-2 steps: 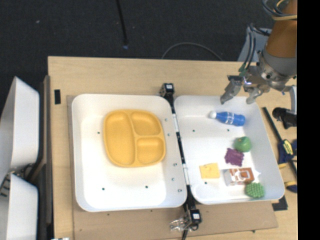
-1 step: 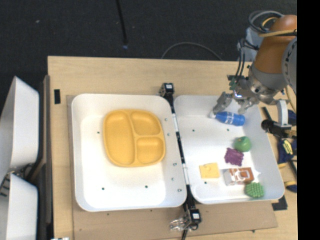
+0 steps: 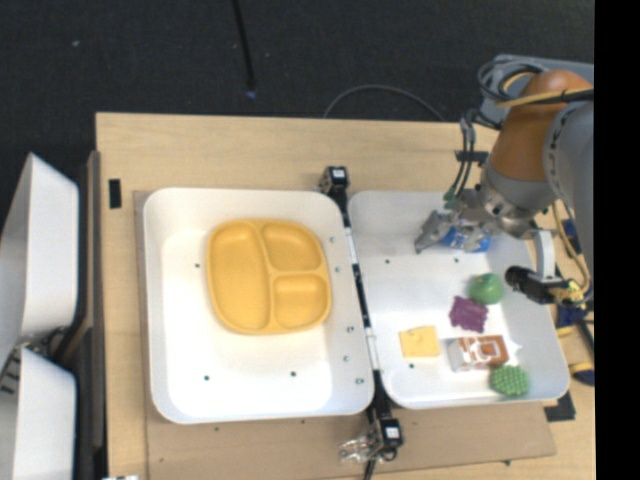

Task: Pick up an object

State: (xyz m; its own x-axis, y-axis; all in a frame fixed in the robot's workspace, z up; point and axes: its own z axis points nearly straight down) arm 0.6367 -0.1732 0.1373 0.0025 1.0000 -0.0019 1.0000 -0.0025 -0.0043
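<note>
The right bin (image 3: 400,228) holds several small objects near its front right: a green ball (image 3: 488,288), a purple spiky piece (image 3: 467,313), a yellow square block (image 3: 419,342), a brown and white packet (image 3: 480,351) and a green knobbly piece (image 3: 509,380). My gripper (image 3: 448,232) hangs over the back of that bin, above and behind the green ball, with something blue showing by it. The arm's grey and orange wrist (image 3: 520,158) leans in from the right.
The left bin (image 3: 170,368) carries a yellow divided plate (image 3: 268,274). A black clamp (image 3: 334,179) sits at the back between the bins, another fitting (image 3: 372,438) at the front. White boxes (image 3: 40,258) stand at the far left. Cables trail at the right edge.
</note>
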